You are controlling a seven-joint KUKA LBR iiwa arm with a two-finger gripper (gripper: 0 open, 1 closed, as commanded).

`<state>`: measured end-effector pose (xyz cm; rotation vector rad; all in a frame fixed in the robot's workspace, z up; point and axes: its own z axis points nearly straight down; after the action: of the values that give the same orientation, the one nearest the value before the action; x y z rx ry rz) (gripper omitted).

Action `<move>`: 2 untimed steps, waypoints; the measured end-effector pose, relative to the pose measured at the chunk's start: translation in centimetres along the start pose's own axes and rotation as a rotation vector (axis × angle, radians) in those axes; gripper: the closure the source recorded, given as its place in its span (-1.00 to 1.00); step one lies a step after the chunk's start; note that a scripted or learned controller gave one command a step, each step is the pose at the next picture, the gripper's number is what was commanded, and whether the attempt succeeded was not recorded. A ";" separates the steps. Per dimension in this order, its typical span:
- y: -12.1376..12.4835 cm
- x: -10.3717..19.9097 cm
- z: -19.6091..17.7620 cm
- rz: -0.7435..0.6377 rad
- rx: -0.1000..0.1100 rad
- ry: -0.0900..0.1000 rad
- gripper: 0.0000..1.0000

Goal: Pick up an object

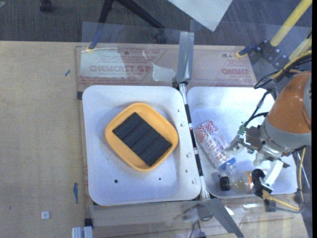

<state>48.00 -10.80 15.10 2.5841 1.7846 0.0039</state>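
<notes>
We see the claw (247, 145) low over the right bin (223, 100) at the frame's lower right, though we cannot tell how it is set or whether it grips anything. Just left of it lies a red-and-white patterned packet (210, 140), with a clear bottle (233, 181) near the bin's lower edge; the left bin (99, 182) holds an orange tray (115, 143).

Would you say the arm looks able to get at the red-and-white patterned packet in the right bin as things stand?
Probably yes. The red-and-white packet lies uncovered in the right bin, beside the tool, which hangs over the same bin. A small clear bottle lies near the packet's lower end and might be nudged.
</notes>
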 end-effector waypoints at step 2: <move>3.3 1.9 2.4 -0.211 -0.064 0.008 -1.00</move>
<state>51.77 -10.24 12.70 2.3448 2.0147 0.0698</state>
